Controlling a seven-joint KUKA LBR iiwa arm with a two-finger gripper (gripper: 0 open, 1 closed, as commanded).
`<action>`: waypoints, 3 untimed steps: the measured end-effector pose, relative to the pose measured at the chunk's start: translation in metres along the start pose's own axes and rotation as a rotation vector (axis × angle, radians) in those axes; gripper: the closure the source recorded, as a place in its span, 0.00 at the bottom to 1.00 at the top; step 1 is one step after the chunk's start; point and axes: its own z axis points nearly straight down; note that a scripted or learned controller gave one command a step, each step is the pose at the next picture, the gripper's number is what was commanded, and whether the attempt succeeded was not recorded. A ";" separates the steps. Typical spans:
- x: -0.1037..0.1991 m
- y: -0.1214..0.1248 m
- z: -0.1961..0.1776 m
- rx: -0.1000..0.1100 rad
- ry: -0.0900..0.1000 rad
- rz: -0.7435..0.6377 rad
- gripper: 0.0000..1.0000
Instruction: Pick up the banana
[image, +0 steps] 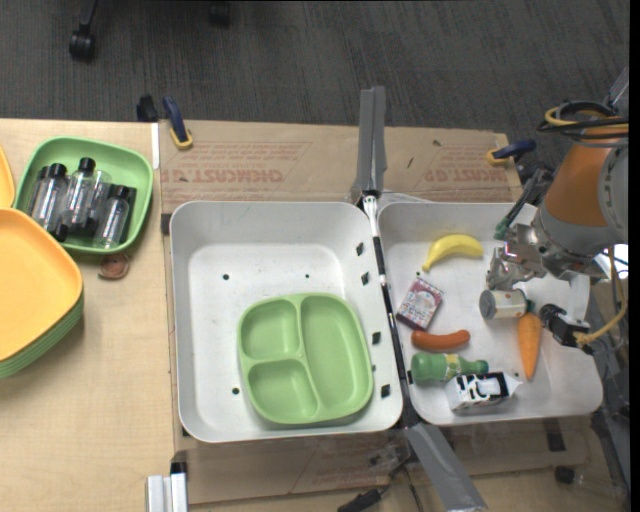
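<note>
The banana (452, 247) lies in the right bin (570, 400), near its far edge, untouched. The pincer (505, 285) hangs just right of it, above a carrot (529, 346); whether it stands apart or together cannot be told.

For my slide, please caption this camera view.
Gripper hovers in the right bin, right of the banana.

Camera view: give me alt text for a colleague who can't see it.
The banana lies untouched near the back of the right bin, with the arm's pincer hovering to its right over a grey cylinder. A carrot and sausage lie nearby; the left bin holds a green divided plate.
</note>
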 end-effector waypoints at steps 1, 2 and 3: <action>0.006 -0.037 0.000 0.000 0.001 -0.051 1.00; -0.020 -0.108 0.001 0.002 0.002 0.164 1.00; -0.006 -0.069 0.001 0.001 0.001 0.293 1.00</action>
